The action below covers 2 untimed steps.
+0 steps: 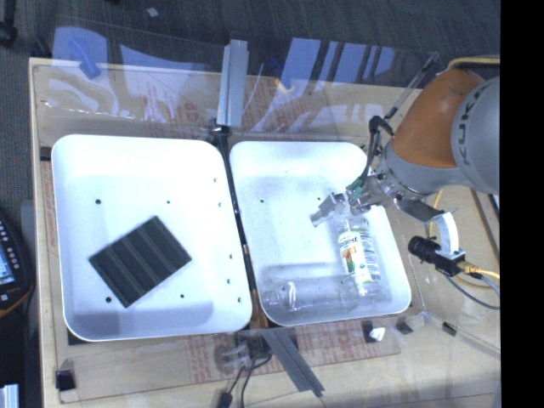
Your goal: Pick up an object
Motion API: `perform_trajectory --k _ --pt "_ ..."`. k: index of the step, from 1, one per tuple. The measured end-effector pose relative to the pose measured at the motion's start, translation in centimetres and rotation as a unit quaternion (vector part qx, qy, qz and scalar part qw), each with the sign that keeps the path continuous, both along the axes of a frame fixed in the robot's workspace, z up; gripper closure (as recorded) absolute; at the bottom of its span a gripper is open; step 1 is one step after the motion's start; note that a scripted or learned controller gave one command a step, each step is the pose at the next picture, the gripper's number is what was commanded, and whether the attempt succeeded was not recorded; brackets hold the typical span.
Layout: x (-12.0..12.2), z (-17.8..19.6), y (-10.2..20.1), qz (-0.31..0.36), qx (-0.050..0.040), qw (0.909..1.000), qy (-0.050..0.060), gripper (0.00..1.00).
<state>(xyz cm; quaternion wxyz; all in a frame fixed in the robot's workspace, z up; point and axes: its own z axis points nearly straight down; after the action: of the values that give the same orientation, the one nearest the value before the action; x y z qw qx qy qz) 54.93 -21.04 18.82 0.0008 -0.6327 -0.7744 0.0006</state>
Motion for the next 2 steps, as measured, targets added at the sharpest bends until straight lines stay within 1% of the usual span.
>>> perform_trajectory --k 1,2 --pt "-0.2 -1.0 0.2 0.036 0.0007 0.9993 0.000 0.00" --pt "-1.4 5.6 2.1 -0.028 -0.0009 0.9996 -0.001 0.00"
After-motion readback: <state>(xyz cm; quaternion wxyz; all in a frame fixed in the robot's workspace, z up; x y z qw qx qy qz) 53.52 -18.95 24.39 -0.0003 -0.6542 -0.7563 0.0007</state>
